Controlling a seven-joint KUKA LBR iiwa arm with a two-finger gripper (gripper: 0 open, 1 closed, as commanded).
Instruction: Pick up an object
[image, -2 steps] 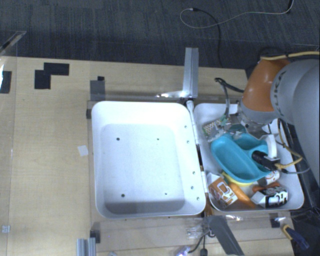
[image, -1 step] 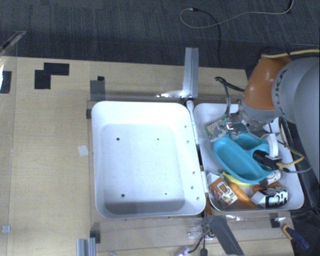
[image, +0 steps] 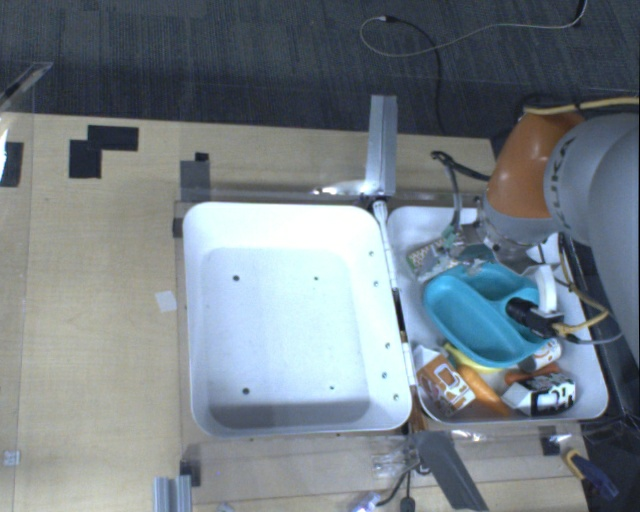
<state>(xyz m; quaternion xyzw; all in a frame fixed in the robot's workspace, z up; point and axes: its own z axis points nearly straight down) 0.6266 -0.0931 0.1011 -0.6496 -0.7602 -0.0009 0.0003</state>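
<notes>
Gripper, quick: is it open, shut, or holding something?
Gripper: cannot be told. It is at the right bin, close by the blue bowl.

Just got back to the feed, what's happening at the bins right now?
The arm reaches in over the right bin, with its end effector down by the blue bowl. I can't tell whether it grips anything. The bowl lies among clutter: a brown packet and an orange item at the near end, a black-and-white item beside them. Nothing looks lifted yet.
</notes>
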